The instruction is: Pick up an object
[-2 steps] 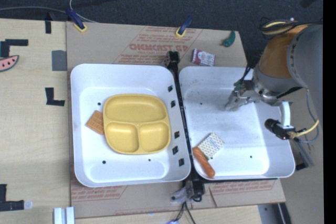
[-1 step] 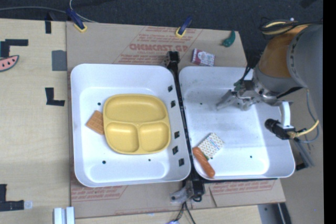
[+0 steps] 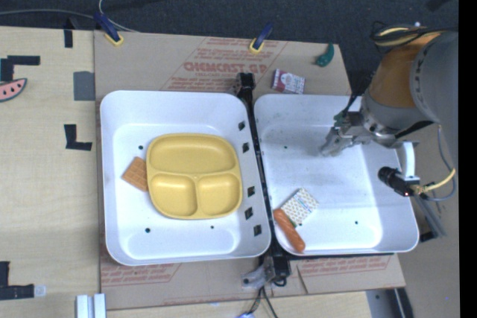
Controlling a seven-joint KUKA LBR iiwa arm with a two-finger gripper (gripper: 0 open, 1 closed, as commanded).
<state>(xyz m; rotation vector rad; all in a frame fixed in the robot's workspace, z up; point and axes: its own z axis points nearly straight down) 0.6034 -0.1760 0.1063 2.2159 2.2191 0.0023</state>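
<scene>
Tool [image 3: 333, 145] is hovering with nothing visibly gripped, its opening impossible to judge; packet [image 3: 299, 206] and carrot [image 3: 289, 230] are lying below-left, risking a missed grab.

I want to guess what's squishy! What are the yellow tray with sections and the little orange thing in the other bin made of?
The yellow divided tray looks like hard plastic: smooth, one even colour, moulded compartments with soft shine. The orange carrot-shaped toy in the right bin is probably plastic or rubber; it is too small to tell which, so squishiness stays a guess.
</scene>
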